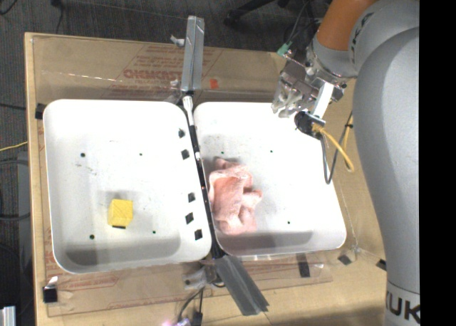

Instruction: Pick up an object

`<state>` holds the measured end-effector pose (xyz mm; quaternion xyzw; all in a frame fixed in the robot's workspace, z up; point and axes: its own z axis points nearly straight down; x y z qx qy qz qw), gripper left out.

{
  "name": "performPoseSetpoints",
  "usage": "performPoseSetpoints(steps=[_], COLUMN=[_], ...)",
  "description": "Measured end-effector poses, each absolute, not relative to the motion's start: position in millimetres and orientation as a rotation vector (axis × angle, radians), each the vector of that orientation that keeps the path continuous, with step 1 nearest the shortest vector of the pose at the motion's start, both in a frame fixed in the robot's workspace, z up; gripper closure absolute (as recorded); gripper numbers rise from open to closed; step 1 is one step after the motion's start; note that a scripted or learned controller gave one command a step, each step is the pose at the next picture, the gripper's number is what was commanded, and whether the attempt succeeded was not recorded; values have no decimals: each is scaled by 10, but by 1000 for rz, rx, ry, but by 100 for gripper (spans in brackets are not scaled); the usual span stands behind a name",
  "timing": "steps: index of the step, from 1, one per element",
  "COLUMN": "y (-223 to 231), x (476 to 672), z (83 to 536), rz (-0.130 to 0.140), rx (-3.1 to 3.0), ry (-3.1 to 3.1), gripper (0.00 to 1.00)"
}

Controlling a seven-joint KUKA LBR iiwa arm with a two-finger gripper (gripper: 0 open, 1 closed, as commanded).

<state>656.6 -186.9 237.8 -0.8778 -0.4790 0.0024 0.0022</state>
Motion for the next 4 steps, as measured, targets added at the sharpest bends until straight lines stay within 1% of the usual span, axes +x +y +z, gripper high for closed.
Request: performPoseSetpoints(steps=[1,2,3,4], y=[-1616,-1455,-1660,-2031], x=[6561,6568,6566,6481], z=[1371,2182,2759,3043], rz=[6,3,3,5], rx=[-2655,-2672,-2852,-3026], ry=[-1669,-1647,-1313,-834], gripper=[100,100,100,100])
